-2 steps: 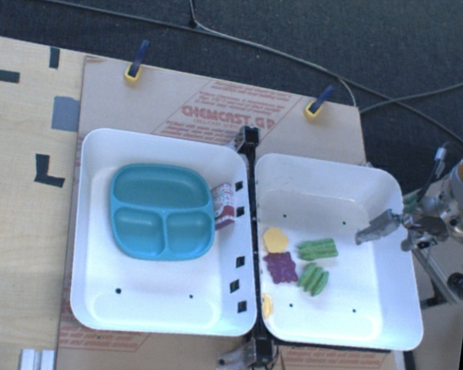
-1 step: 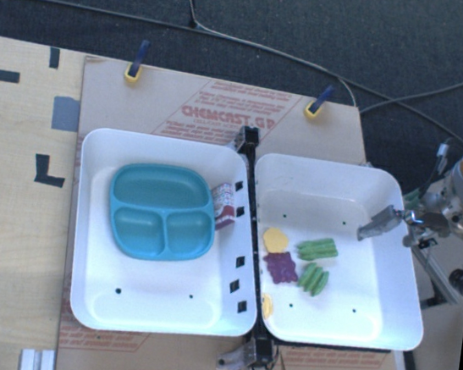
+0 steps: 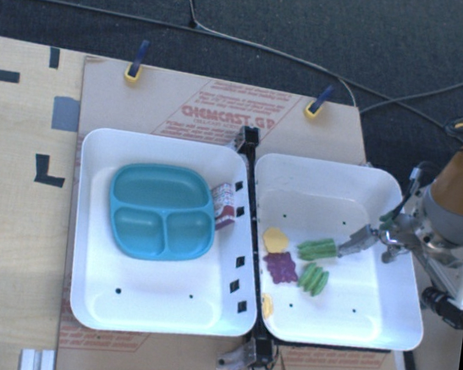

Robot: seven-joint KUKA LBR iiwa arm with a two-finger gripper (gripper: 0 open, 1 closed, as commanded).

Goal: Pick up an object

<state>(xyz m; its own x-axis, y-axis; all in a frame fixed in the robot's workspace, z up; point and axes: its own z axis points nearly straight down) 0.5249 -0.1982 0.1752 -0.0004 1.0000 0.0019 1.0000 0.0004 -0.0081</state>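
gripper (image 3: pixel 350 244) reaches into the right bin (image 3: pixel 383 325) from the right, its tip touching the right end of the upper green piece (image 3: pixel 318 249); whether it pinches that piece or is spread cannot be told at this size; the piece lies just to the gripper's left, long axis roughly left to right, in line with the reach; a second green piece (image 3: pixel 314 279), a purple piece (image 3: pixel 281 268) and a yellow piece (image 3: pixel 275 241) lie close by; a teal plate (image 3: pixel 161 211) sits in the left bin (image 3: pixel 84 287).
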